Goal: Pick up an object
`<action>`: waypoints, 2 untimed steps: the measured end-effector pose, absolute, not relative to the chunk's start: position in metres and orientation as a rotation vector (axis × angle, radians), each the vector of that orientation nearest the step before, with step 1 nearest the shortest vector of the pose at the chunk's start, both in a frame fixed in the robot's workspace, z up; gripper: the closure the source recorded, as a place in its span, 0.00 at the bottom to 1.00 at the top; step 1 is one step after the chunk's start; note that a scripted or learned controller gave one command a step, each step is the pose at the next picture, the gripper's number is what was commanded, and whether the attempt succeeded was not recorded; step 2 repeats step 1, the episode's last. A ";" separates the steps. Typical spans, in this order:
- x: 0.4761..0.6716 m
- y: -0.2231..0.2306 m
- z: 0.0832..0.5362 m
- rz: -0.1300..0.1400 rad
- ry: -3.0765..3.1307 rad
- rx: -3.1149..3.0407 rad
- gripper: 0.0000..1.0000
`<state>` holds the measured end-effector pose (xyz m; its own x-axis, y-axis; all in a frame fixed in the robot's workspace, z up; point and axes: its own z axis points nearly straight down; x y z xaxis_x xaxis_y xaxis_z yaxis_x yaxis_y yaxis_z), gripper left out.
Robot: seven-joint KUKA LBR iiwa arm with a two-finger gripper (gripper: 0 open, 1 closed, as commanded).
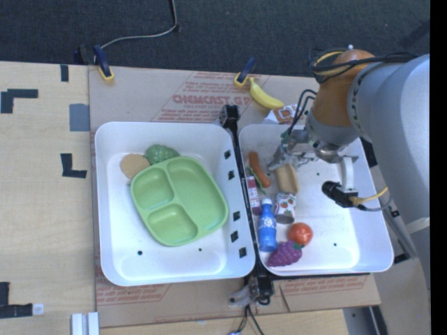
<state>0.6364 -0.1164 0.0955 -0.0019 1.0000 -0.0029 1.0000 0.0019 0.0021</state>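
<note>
A worktop is being viewed from above at a slant, with two shallow white bins side by side on a cardboard sheet. The grey arm with its orange band is reaching in from the right, and its gripper [292, 153] is being held low over the far left part of the right bin [363, 246]. Whether the gripper is apart or together cannot be told, since the wrist is hiding that detail. Nothing is seen being held.

Directly beneath the gripper, a tan bread roll [287, 179] is lying near the right bin's left wall, toward the far edge. It is judged to be the likeliest thing to be taken. It is probably a light toy, smooth and rounded, so it may be squeezed out sideways; it is best taken across its narrow middle, with the long axis left free.

Just beside it on the left, a hot dog [258, 170] is lying close to the bin's left wall. Toward the near edge, a small printed can [285, 206], a blue bottle [267, 227], a red tomato [300, 234] and purple grapes [285, 254] are clustered tightly, some touching, which is judged to be leaving little room there.

In the left bin [112, 257], a green divided tray [179, 199] is lying at the middle, with a green leafy piece [160, 153] and a tan round piece [133, 165] at its far left corner. A yellow banana [265, 98] is lying on the cardboard beyond the bins.
</note>
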 end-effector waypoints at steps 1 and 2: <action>0.608 -0.037 0.185 0.001 2.225 2.219 1.00; 0.608 -0.037 0.185 0.001 2.225 2.219 1.00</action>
